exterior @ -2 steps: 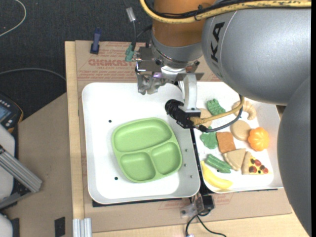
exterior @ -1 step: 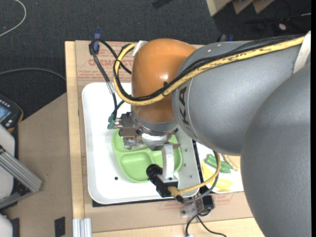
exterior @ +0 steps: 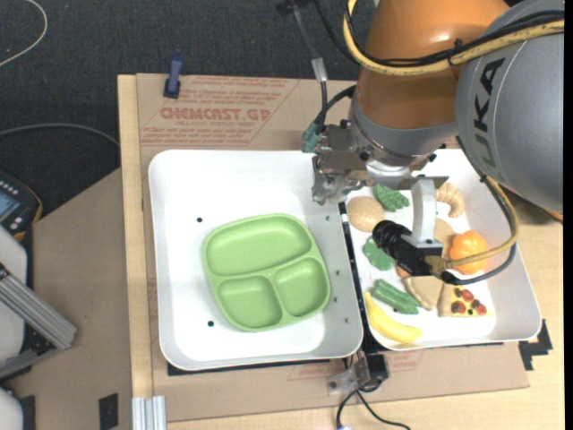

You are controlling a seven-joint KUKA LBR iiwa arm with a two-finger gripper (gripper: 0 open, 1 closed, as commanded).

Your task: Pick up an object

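Two bins: a green plate (exterior: pixel 264 271) sits mid left bin (exterior: pixel 170 240), a banana (exterior: pixel 391 326) at the near edge of the right bin (exterior: pixel 521 313); the claw (exterior: pixel 329 182) hangs over their shared rim, its state indiscernible

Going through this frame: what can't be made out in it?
- Camera view: the far part of the right bin is hidden under the arm; anything lying there cannot be seen.
- The gripper is small and dark at the wall between the bins; whether it holds anything cannot be told.
- The pale toy near the orange is partly covered by the wrist; its kind is unclear.
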